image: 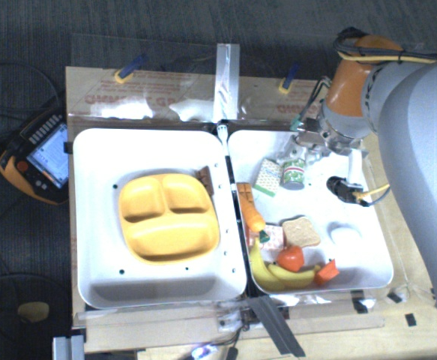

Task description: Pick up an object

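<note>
**Gripper low over the small can at the back of the right bin**

The gripper (pixel 302 145) sits at the rear of the right-hand shallow white bin (pixel 375 265), directly above a small green-and-white labelled can (pixel 294 174). Whether it is spread or pressed together I cannot tell; nothing is visibly pinched. This looks like the approach step, with the can the likely target. The next move calls for a straight descent and a firm closing on the can's sides.

A pale green-and-white packet (pixel 268 175) lies just beside the can and could be nudged. Nearer the front lie an orange carrot (pixel 249 210), a slice of toy bread (pixel 301 232), a red tomato (pixel 291 258) and a yellow banana (pixel 278 273), well apart from the can. The left-hand white bin (pixel 91 276) holds a yellow divided plastic tray (pixel 168 216).
</note>
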Controlling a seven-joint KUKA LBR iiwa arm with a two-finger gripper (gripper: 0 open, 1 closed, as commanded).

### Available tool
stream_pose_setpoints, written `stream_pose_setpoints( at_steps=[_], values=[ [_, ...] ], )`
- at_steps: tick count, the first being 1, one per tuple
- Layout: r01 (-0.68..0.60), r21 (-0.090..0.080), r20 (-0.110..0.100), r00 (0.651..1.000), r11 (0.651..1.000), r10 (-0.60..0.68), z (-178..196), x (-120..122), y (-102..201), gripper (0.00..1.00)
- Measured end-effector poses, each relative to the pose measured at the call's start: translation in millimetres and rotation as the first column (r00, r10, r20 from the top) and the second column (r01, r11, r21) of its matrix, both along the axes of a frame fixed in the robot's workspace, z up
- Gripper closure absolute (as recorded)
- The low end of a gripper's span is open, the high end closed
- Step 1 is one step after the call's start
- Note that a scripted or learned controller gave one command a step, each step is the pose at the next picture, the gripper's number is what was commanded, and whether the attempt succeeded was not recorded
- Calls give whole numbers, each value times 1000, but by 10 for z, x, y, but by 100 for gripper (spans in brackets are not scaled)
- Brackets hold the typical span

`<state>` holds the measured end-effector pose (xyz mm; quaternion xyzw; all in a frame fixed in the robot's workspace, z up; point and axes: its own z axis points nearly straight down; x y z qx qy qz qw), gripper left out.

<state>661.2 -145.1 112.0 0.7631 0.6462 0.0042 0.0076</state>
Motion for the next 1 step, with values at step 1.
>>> stream_pose_setpoints(
  at_steps=[1],
  values=[
    [-245, 5, -18, 969, 969, 245, 1277, -869, 566, 100]
  ],
)
